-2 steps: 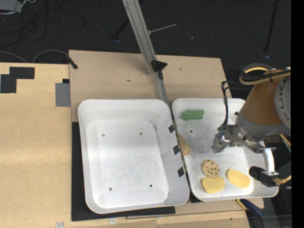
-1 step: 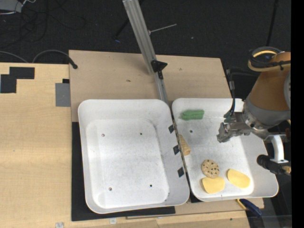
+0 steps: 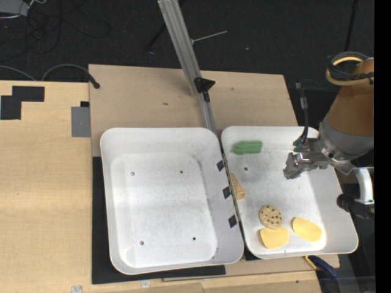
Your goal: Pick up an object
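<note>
1. The left bin (image 3: 162, 200) sits on the counter (image 3: 43, 182), its white floor marked by a few small dark dots.
2. A tan block (image 3: 237, 188) lies against the right bin's (image 3: 333, 240) left wall, near the divide between the two bins.
3. A green piece (image 3: 247, 147) rests at the far end of the right bin, well left of the tool (image 3: 293, 166).
4. A speckled cookie (image 3: 270, 215) lies near the front, touching a yellow piece (image 3: 274, 237) just nearer; a second yellow piece (image 3: 306, 229) lies just to their right.
5. The tool hangs over the right bin's middle, on the near side of the green piece and beyond the cookie, with nothing seen between its fingers; whether they are apart or together cannot be told.
</note>
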Robot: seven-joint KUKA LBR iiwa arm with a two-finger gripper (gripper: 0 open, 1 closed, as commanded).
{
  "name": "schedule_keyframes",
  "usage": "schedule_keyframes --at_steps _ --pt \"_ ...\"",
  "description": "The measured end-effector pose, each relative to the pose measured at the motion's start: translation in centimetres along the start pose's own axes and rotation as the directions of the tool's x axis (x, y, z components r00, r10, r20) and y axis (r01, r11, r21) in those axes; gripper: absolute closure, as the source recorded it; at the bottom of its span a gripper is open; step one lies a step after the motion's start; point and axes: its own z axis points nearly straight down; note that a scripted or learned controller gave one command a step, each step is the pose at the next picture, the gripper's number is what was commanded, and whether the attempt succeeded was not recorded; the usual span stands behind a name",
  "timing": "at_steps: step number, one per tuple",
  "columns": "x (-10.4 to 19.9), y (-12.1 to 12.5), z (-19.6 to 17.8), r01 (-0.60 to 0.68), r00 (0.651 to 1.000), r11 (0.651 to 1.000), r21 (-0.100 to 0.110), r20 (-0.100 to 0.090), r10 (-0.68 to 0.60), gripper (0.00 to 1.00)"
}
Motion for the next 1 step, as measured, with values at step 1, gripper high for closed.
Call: schedule_keyframes --at_steps 1 --pt "4.75 -1.40 -0.40 0.003 1.000 1.000 0.004 -0.002 -0.003 1.00"
